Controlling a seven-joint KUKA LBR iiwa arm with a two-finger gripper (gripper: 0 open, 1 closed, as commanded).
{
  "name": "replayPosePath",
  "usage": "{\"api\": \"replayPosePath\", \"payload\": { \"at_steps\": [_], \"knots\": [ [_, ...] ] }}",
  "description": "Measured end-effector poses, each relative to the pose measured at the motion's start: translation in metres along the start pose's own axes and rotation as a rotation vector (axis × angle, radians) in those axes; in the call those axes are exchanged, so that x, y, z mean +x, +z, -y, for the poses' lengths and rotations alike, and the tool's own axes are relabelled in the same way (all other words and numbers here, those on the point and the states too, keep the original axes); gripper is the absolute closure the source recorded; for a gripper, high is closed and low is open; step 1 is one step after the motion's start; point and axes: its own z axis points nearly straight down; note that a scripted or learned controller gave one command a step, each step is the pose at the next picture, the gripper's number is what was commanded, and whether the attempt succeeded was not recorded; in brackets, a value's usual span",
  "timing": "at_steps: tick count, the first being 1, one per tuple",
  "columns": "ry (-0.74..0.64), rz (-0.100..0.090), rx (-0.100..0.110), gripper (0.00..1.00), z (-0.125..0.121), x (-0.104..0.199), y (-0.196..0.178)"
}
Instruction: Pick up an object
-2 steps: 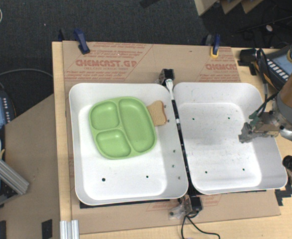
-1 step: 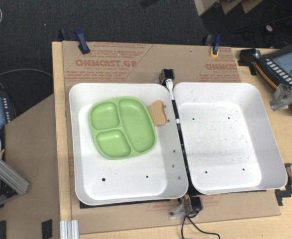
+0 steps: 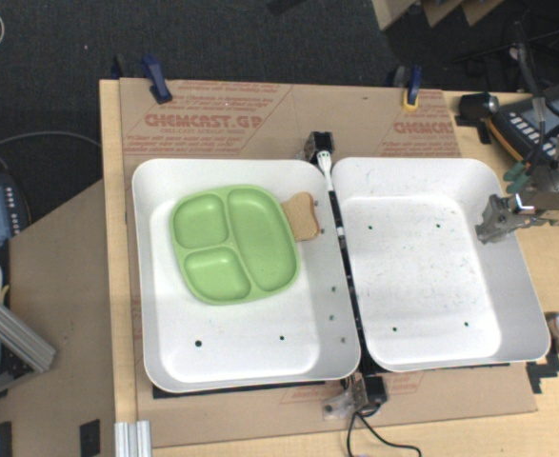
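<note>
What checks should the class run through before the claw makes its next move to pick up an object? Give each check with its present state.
1. Objects to pick lie in the left bin: green divided plate and tan piece: ok.
2. Tan piece sits apart from the plate: not ok, it touches the plate's right edge.
3. Claw is above a target: not ok, it hangs at the right bin's right rim.
4. Claw opening: cannot tell.
5. Path leftward across the right bin: ok.

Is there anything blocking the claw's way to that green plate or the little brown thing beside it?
Nothing visible blocks it. The gripper sits at the right bin's right edge; the green plate and brown piece lie in the left bin.
</note>
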Motion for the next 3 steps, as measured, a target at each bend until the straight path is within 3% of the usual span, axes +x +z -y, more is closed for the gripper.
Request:
{"api": "replayPosePath", "payload": {
  "at_steps": [1,2,3],
  "knots": [
    [0.0,0.006,-0.021,1.0,-0.029,-0.01,-0.093],
    [-0.001,0.0,0.002,1.0,0.001,0.026,-0.02],
    [-0.01,0.0,-0.012,1.0,-0.025,0.12,-0.04]
  ]
}}
